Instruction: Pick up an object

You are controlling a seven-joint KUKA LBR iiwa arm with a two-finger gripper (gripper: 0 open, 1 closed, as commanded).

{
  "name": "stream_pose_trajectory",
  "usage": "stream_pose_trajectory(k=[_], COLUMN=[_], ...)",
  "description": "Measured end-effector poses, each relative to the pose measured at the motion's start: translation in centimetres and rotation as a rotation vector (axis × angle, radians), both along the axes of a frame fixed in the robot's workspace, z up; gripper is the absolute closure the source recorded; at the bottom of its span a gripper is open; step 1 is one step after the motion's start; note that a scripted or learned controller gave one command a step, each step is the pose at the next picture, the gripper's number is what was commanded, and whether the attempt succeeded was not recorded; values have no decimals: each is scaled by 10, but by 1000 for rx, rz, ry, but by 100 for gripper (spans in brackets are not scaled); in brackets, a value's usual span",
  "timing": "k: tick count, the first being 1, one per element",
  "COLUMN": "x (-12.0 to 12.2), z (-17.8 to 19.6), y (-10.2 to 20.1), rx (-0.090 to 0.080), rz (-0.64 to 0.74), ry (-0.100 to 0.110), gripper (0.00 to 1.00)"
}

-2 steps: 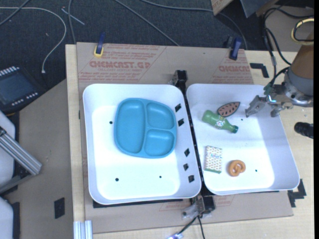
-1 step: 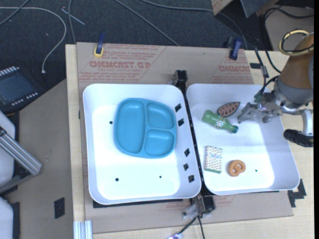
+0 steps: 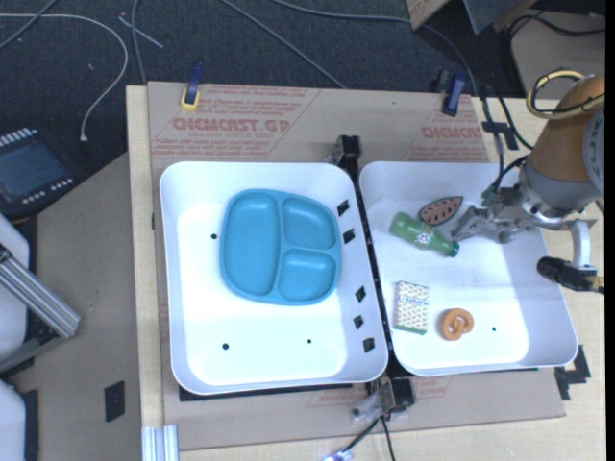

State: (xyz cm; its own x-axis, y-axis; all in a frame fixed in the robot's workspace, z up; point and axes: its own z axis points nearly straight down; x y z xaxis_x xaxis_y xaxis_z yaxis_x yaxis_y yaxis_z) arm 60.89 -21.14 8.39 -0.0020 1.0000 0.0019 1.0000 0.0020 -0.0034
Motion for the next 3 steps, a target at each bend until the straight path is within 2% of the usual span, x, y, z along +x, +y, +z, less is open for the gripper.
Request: stream_pose_trajectory(k=[1, 2, 3], x=[1, 9, 10], z=[13, 61, 110], y=[0, -6, 3], rx=[-1, -4, -4], rz=[1, -1, 0], ry=[-5, -10, -11], gripper=[100, 100, 100])
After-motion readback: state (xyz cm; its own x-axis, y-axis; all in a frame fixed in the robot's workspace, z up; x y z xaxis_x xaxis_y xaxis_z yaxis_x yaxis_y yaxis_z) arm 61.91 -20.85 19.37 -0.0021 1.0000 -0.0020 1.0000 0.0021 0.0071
